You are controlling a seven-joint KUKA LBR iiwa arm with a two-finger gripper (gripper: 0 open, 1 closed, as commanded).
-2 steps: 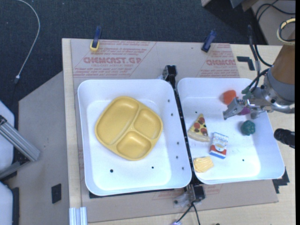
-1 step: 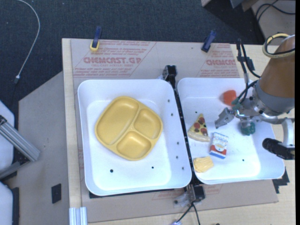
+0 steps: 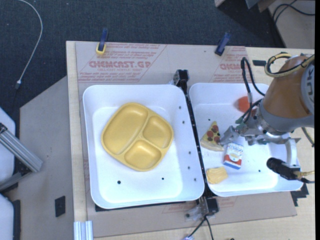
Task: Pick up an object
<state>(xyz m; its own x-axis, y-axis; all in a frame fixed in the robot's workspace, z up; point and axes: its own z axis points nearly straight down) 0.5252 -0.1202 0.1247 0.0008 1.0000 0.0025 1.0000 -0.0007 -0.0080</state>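
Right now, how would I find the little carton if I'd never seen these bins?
Look in the right bin, the one the arm reaches into. Just below the gripper lies the carton, with a pizza slice to its left and a pale yellow lump below it. It is the only boxy thing there: white with blue and an orange bottom edge.

We read red print on the brown board (image 3: 150, 59) lying on the table behind the bins: "CHEMCAST GP" in large letters at the left, with lines of smaller print above and below it that we cannot make out. The same print starts again at the right (image 3: 231, 65), cut off by the arm. The small carton (image 3: 233, 155) carries blue and red marks, too small to read.
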